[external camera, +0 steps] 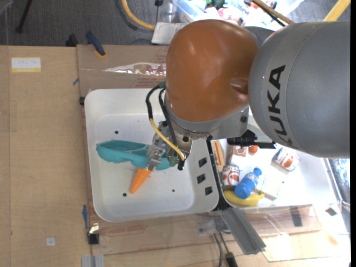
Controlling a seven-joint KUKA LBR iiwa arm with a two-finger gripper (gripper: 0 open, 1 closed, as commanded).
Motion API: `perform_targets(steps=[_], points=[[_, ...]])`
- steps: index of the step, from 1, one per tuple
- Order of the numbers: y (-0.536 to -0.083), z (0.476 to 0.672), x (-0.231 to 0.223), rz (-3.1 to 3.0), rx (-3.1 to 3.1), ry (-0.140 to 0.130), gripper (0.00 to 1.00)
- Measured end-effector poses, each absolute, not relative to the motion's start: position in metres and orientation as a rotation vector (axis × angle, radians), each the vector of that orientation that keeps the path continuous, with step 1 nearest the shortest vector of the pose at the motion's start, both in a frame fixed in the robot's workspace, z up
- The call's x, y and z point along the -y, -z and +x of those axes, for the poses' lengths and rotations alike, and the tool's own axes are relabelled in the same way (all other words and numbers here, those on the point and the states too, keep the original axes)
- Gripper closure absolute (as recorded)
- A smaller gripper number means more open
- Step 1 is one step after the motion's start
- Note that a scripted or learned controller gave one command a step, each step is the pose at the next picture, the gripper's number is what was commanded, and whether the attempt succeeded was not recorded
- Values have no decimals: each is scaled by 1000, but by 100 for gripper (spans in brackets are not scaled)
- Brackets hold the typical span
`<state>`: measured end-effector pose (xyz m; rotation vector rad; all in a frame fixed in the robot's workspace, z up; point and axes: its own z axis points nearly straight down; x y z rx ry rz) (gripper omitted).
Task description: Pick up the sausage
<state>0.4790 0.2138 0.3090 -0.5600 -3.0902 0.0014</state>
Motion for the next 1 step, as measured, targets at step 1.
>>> perform_targets(steps=[1], points=[[-103,489,-180,-405,3134,14,100]])
